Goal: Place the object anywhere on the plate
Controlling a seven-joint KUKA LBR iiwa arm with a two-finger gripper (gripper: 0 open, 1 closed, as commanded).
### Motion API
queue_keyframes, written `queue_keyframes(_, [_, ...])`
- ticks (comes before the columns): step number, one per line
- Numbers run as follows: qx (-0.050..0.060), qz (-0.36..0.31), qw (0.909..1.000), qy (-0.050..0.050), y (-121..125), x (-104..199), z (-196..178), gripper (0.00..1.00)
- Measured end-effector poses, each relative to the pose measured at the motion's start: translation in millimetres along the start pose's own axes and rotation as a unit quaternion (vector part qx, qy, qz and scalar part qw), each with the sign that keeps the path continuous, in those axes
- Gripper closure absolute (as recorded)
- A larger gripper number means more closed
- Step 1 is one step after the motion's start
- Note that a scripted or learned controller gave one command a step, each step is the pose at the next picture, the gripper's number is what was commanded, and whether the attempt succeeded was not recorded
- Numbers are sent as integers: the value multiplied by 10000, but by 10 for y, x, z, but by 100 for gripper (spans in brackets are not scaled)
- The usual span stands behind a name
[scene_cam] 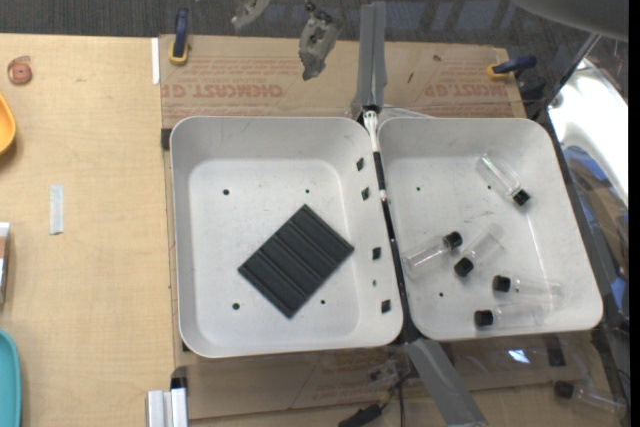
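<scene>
Hand [283,20] hangs spread wide above both bins.

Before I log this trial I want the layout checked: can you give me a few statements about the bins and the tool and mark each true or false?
1. The dark ribbed plate lies in the left bin. True.
2. The clear vials lie in the left bin. False: they lie in the right bin.
3. The tool hangs above the bench's far edge, beyond both bins. True.
4. The tool holds a vial. False: nothing is between its fingers.
5. A vial rests on the plate. False: the plate is bare.
</scene>
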State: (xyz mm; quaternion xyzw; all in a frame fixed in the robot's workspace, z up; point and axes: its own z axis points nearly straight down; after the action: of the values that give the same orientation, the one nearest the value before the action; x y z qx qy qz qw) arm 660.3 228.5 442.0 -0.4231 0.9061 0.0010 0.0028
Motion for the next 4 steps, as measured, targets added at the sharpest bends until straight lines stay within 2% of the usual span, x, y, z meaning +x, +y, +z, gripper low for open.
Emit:
queue_keyframes(1, [2, 38, 10000, -24, -30, 2, -90, 100])
queue_keyframes(2, [-7, -1648, 9863, 12, 342, 560, -4, 100])
queue_keyframes(3, [-8, -1649, 9863, 11, 342, 560, -3, 0])
queue_keyframes(4, [-11, -2793, 9602, 3, -165, 241, 9, 0])
